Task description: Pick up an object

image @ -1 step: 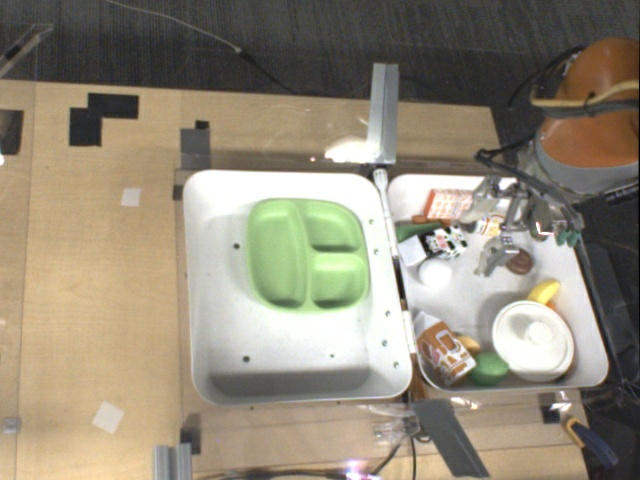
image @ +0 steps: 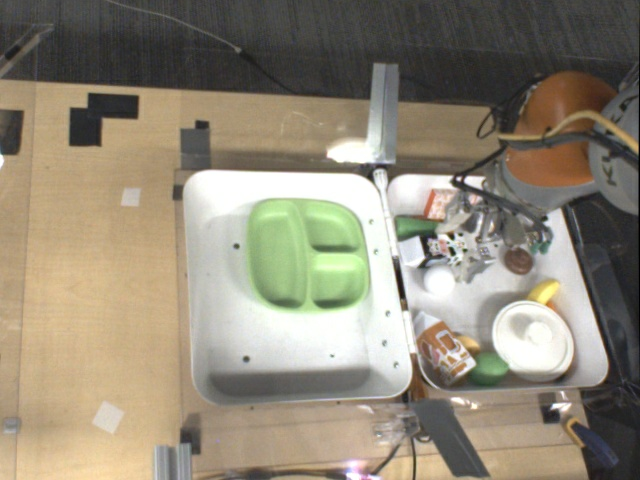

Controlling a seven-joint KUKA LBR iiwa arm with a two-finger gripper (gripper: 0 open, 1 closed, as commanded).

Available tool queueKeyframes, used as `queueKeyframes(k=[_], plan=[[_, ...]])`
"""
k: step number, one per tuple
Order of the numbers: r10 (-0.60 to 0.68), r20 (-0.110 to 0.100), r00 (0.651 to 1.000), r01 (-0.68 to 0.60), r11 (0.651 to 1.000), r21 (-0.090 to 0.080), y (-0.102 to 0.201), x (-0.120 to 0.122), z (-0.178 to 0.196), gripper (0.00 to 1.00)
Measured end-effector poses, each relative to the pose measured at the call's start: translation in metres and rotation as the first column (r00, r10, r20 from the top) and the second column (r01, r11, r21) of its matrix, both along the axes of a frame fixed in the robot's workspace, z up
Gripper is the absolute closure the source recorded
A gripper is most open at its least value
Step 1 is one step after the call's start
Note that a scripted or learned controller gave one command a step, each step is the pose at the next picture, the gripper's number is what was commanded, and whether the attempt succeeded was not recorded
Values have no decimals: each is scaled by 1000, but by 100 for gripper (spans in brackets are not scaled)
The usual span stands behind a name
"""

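Frankly, we read no label on the orange snack packet [image: 445, 353]. Our pincer [image: 478, 236] hangs over the right bin [image: 590, 363]; its grip we cannot tell.

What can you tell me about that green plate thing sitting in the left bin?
The green tray is a light green, rounded-square dish that looks like moulded plastic. Raised ridges split it into three sections: one long one on its left side and two smaller ones on its right. It lies flat, open side up, slightly turned, in the upper middle of the left white bin. It rests on the bin's floor, clear of the walls, and nothing sits in it.
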State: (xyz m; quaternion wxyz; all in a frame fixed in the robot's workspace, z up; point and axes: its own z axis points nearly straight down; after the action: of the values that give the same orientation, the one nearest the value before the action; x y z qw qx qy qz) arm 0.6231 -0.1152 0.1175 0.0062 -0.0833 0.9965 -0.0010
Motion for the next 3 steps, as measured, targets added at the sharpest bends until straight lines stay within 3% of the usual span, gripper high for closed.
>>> queueKeyframes(k=[1, 2, 3], plan=[[-13, 4, 1000, 13, 1000, -1, -47, -21, -27, 0], [-3, 10, 1000, 3, 1000, -8, 23, -49, -26, 0], [-219, 5, 976, 219, 976, 6, 21, -54, -27, 0]])
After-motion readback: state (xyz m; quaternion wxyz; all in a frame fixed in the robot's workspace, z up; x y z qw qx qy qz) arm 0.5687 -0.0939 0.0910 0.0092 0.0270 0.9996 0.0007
